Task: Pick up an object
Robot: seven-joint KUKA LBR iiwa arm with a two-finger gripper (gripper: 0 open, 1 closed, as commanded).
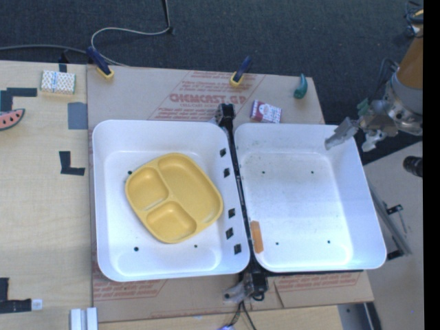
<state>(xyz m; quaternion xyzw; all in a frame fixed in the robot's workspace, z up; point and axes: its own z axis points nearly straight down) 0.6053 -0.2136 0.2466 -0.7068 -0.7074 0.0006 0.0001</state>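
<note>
A yellow divided plate (174, 196) lies flat in the left bin (110, 139), easy to reach from above. The gripper (354, 133) hovers over the right bin's (357, 184) far right corner (fingers spread, pinching nothing). An orange piece (256, 236) lies at that bin's near left.

**One camera looking down from above**

There is just one camera. It sits high over the surface (41, 184) and looks down at a slant. It is far enough back to see both white bins, the left bin (110, 205) and the right bin (357, 212), side by side. The arm (412, 81) comes in from the right side.
</note>
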